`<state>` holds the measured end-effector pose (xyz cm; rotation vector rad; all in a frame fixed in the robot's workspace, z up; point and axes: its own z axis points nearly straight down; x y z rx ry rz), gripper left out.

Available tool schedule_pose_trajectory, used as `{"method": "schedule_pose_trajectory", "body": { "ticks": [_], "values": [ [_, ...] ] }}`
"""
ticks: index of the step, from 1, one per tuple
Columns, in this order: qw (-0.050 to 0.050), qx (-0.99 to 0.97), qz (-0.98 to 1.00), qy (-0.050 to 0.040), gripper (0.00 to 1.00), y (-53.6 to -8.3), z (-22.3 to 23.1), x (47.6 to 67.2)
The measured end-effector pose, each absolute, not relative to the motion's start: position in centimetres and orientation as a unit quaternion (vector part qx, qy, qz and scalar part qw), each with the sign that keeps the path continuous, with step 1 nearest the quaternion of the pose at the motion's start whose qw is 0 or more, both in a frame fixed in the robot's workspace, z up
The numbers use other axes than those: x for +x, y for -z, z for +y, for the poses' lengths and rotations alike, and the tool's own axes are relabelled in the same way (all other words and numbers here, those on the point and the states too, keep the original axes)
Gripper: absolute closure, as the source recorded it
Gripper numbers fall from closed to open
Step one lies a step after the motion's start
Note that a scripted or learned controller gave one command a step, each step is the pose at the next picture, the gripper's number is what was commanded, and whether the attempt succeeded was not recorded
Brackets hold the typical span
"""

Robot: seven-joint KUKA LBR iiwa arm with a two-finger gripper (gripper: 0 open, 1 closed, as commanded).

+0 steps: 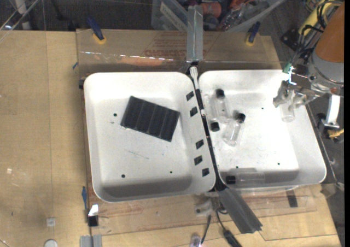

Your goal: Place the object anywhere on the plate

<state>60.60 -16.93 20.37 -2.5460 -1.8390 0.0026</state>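
- Nearest the camera, along the bottom wall of the right bin (pixel 306 177), a clear tube-like piece with a dark end (pixel 246 177) is lying flat — too faint against the white to name with any confidence.
- Further up, in the middle of that bin, two small clear vials with black caps are lying loose: one (pixel 234 127) is pointing its cap up and to the right, the other (pixel 218 106) is sitting just above and to its left, and a small dark piece (pixel 214 126) is resting close by. They are lying near each other, though I cannot tell whether they are touching.
- These vials are looking like the objects to be moved. I am judging them light, rigid, smooth-walled and round, so they are likely to be rolling or slipping out of a loose pinch; closing across the middle of the body, square to its long axis, is seeming the safest hold.
- In the left bin (pixel 98 131), the plate (pixel 150 118) — a dark ribbed rectangle lying flat and slightly skewed — is sitting left of centre in the frame, with nothing on it.
- Farthest back, at the upper right of the frame, the gripper (pixel 288 108) is hovering over the right bin's far corner, well apart from the loose vials. A pale, clear shape is showing around its tips, but whether it is clamping something or standing apart I cannot tell.
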Motion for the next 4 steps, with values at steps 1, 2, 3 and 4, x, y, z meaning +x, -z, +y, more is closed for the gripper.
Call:
{"method": "schedule_pose_trajectory", "body": {
  "ticks": [1, 2, 3, 4],
  "values": [
    [0.003, -0.856, -0.516, -0.0018, 1.0, -14.0, -12.2, 53.6],
    [-0.007, -0.888, -0.459, 0.0076, 1.0, -9.1, -9.6, 50.6],
    [-0.003, -0.931, -0.364, 0.007, 1.0, -9.0, -12.9, 48.9],
    [-0.005, -0.953, -0.304, 0.0057, 1.0, -9.0, -10.2, 48.7]
  ]
}}
